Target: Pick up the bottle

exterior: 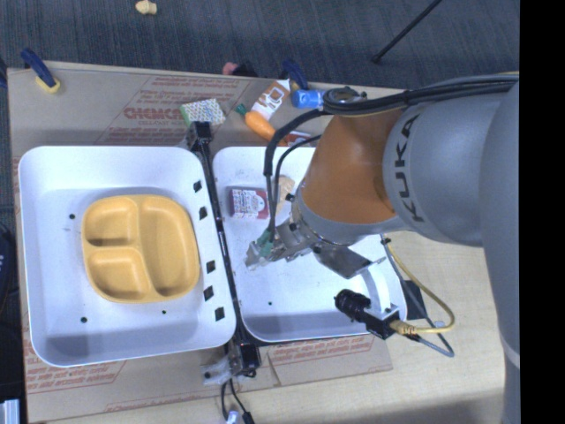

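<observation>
While the grey KUKA arm with its orange band (353,179) reaches in from the right and hangs low over the right shallow white bin (291,321), its gripper (265,250) sits near the middle of that bin, close above the floor; whether it is released or clenched cannot be told, since the wrist covers most of it. The small white and orange plastic bottle with a blue cap (272,100) lies on its side outside the bins, on the brown cardboard sheet (132,104) covering the counter just behind the right bin's far rim, well apart from the gripper. A small red and white packet (248,202) lies flat in the right bin, just beside the arm. The left shallow white bin (44,237) holds a yellow three-compartment tray (139,247).
</observation>
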`<state>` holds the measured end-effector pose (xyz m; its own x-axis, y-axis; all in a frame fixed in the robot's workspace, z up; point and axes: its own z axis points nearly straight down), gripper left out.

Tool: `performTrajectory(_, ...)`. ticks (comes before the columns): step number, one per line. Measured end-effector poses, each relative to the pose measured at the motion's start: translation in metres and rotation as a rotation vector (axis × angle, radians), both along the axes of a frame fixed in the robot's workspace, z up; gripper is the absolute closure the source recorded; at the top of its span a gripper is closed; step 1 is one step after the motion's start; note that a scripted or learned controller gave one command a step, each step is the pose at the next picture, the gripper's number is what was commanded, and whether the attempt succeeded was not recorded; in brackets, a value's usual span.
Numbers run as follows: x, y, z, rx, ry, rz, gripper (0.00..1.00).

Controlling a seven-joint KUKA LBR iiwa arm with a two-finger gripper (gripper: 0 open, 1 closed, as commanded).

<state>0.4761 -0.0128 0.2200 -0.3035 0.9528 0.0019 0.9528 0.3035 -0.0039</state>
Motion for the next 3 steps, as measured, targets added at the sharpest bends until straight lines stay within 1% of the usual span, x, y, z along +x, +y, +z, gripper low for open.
performTrajectory(1,-0.001,0.010,-0.020,0.000,0.002,0.069,1.00)
performTrajectory(2,0.001,0.030,0.038,-0.002,-0.003,-0.168,1.00)
performTrajectory(3,-0.001,0.060,-0.026,-0.001,0.002,-0.109,1.00)
